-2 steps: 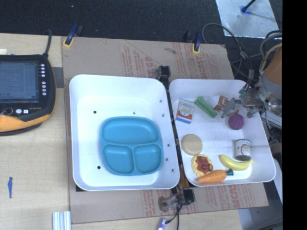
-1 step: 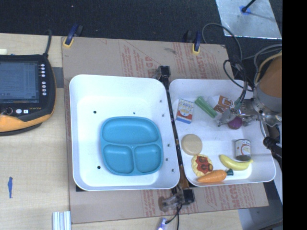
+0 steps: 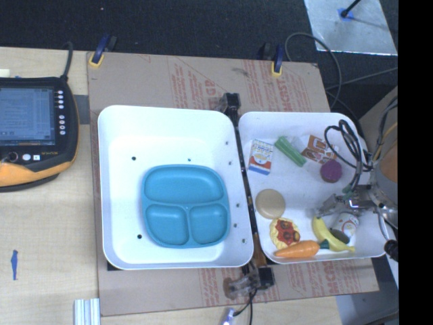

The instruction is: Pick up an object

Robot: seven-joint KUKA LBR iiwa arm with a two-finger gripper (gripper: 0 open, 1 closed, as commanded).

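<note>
You see gripper (image 3: 348, 205) low in right bin (image 3: 298, 124), beside banana (image 3: 328, 234); finger state unclear; nothing lifted yet.

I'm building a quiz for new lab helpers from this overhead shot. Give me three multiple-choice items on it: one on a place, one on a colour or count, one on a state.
1. Where does the blue divided plate lie?
A. In the left bin
B. In the right bin
C. On the bare bench

2. How many compartments does the plate have?
A. Two
B. Three
C. Five

3. How does the carrot lie?
A. Upright against the wall
B. On the plate
C. Flat along the right bin's near edge, beside the banana

Answers: 1 A, the plate sits in the middle of the left bin's floor. 2 B, one long section runs above two smaller ones. 3 C, the orange carrot lies on its side at the near rim, just left of the yellow banana.
</note>
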